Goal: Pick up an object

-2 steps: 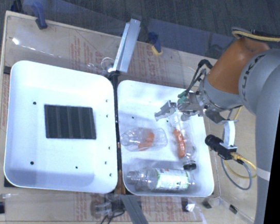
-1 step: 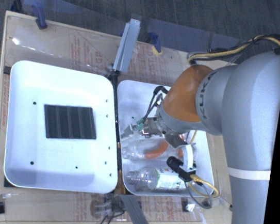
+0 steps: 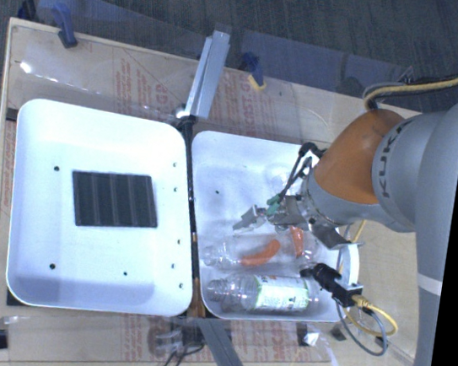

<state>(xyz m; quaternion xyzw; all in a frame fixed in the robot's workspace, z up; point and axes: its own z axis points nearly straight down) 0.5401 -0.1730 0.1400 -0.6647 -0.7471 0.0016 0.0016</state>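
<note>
**Operator:** While the arm [image 3: 401,174] hangs over the right bin [image 3: 216,155], what do you read at the claw?

**Technician:** You see the gripper [image 3: 280,211] low over the middle of that bin, above a clutter of objects. Whether it is released, clenched or grasping cannot be told; the wrist hides it. Treat nothing as held.

**Operator:** Where are the candidates for the pick?

**Technician:** Take the gripper as the dial centre. An orange carrot-shaped piece [image 3: 263,253] lies at 6 o'clock, near it. A second small orange piece [image 3: 297,239] lies at 4 o'clock. A clear plastic bottle [image 3: 267,295] with a white and green label lies on its side further out at 6 o'clock, along the bin's near wall. Crumpled clear film [image 3: 223,254] sits at 7 o'clock. The left bin [image 3: 32,191] holds a dark ribbed panel [image 3: 114,200], well apart at 9 o'clock.

**Operator:** What could fail from here?

**Technician:** You should expect three risks. The objects lie touching, so a closing claw may catch two or push one aside. The bottle is round and may roll off. The film may snag and drag its neighbours.
</note>
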